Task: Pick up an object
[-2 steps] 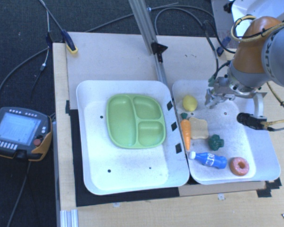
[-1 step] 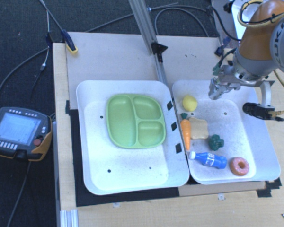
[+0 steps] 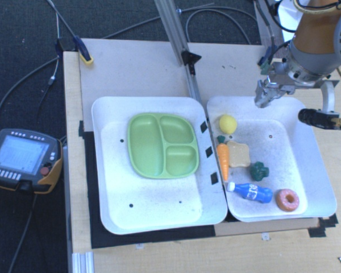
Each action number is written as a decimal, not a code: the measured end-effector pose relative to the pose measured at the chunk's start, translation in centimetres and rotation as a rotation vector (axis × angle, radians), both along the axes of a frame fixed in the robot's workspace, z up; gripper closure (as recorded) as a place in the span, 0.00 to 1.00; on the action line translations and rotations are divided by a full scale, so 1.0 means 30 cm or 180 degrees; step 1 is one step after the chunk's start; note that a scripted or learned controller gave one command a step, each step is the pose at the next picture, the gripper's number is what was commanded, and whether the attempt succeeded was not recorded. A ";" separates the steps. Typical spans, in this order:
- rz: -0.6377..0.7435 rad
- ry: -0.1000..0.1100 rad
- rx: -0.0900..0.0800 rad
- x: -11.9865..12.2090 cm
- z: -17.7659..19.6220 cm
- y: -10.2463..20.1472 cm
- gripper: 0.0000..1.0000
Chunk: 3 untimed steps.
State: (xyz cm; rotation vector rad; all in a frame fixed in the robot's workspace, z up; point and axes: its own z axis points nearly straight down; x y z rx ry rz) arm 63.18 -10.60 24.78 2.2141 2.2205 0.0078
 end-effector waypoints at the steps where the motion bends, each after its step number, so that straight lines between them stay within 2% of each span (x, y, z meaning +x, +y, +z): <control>1: -0.0003 0.0006 0.0000 0.004 0.122 0.002 1.00; 3: 0.0004 0.0034 0.0006 -0.039 0.014 0.331 1.00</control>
